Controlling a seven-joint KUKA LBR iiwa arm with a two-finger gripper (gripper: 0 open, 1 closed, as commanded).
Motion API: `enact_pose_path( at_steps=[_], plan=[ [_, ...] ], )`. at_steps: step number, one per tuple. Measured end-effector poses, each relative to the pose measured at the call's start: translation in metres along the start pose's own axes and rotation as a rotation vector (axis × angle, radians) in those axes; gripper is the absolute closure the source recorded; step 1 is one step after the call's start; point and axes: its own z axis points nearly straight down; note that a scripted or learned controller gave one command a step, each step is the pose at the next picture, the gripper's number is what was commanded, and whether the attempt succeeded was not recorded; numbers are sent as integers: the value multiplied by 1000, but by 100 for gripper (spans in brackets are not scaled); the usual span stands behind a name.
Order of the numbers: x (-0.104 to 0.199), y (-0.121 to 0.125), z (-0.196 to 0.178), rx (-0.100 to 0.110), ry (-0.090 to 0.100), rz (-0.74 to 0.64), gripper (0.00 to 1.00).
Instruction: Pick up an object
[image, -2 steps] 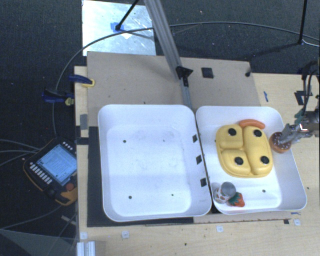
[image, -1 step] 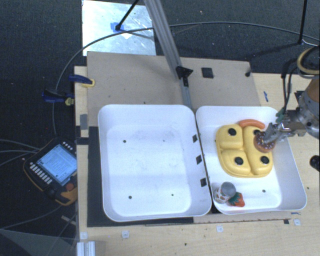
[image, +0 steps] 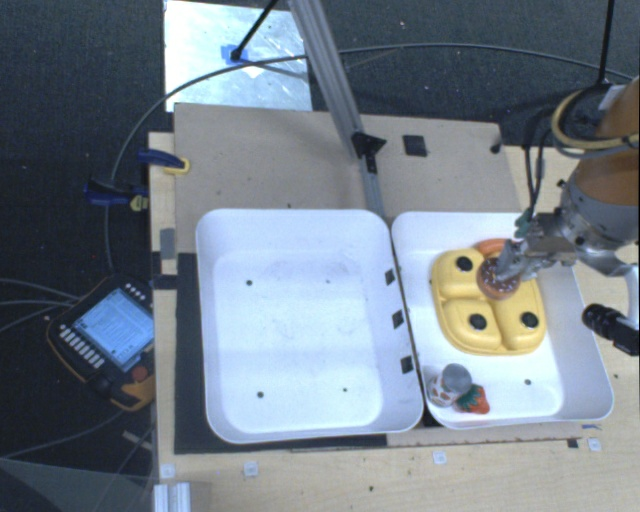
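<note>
In the right bin (image: 575, 395) lies a yellow moulded piece (image: 487, 310) with several dark dots on its top. My gripper (image: 503, 268) reaches in from the right and hangs low over the piece's back edge. Right at its tip sits a small brown round object (image: 496, 283), resting on the yellow piece. A bit of orange (image: 490, 245) peeks out just behind the gripper. A small grey, red and green toy (image: 461, 390) lies in the front left corner of the same bin.
The left bin (image: 215, 330) stands beside the right one, with small black clips (image: 397, 318) along the shared wall. A metal pole (image: 335, 80) slants across the back of the bench. A handheld pendant (image: 105, 335) lies off the bench at the left.
</note>
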Motion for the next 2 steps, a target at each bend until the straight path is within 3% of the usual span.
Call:
enact_pose_path(
  at_steps=[2],
  plan=[
    [117,19,30,1,1,-2,100]
  ],
)
